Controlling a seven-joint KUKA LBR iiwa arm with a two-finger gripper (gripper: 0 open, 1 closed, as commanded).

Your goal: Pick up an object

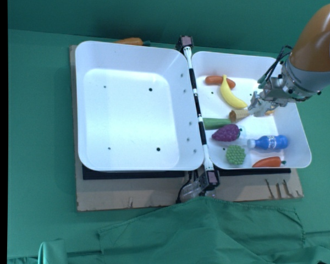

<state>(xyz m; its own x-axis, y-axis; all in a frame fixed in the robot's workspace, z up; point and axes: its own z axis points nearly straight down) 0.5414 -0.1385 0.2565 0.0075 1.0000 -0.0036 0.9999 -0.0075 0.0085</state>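
Note:
The right bin (297, 133) holds several toy foods. A yellow banana (231, 94) lies beside a red-orange sausage-like piece (217, 80). Further down are a tan cone (239, 114), a green vegetable (214, 122), purple grapes (227, 132), a green round cluster (235, 154), a blue bottle (270, 142) and an orange-red pepper (268, 161). My gripper (260, 106) hangs low at the bin's right side, just right of the cone and the banana's lower end. A yellow-orange piece peeks out by its fingers.
The left bin (132, 106) sits beside the right one, with a black-and-white divider bar (197, 109) between them. An orange object (129, 40) lies behind the left bin's far rim. Green cloth (209, 232) bunches at the front.

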